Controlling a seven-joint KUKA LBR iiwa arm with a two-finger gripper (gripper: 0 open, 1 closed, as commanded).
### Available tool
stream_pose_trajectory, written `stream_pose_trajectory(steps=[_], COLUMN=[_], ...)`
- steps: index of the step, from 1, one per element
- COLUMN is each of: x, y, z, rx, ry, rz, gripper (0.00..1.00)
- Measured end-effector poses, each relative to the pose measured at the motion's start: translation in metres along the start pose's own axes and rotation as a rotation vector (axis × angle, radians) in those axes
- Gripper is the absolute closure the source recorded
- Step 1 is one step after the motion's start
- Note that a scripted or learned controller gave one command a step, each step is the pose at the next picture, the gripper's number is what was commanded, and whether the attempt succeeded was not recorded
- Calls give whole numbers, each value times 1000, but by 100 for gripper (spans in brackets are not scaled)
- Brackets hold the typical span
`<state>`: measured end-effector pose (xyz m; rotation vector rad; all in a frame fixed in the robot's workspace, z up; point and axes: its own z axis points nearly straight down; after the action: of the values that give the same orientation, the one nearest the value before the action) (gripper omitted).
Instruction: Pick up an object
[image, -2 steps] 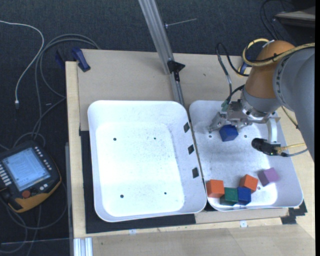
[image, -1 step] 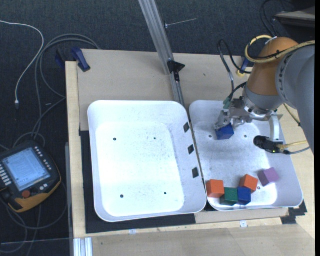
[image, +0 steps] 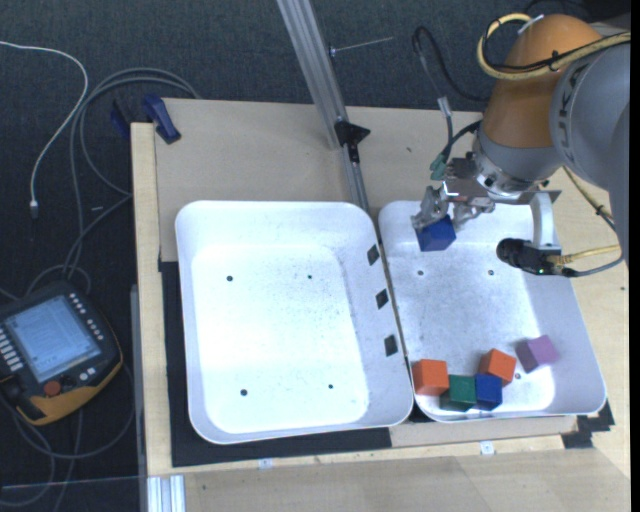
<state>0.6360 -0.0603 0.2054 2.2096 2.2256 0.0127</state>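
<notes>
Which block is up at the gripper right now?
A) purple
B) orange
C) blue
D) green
C: a blue block sits between the fingers of the gripper over the far end of the right bin, while the purple block, green block and both orange blocks lie at the bin's near end.

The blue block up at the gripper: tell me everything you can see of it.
The blue block is a small, solid-looking cube of plain dark blue, with matte faces. It sits between the fingers of the gripper, which close on its upper part, and is slightly tilted. It is over the far end of the right bin, well apart from the other blocks clustered at the near end. Whether it touches the floor cannot be told.
</notes>
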Motion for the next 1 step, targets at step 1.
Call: stream_pose_trajectory(steps=[1], x=[55], y=[31], z=[-38], rx=[2], ry=[1], rz=[-1], gripper=[100])
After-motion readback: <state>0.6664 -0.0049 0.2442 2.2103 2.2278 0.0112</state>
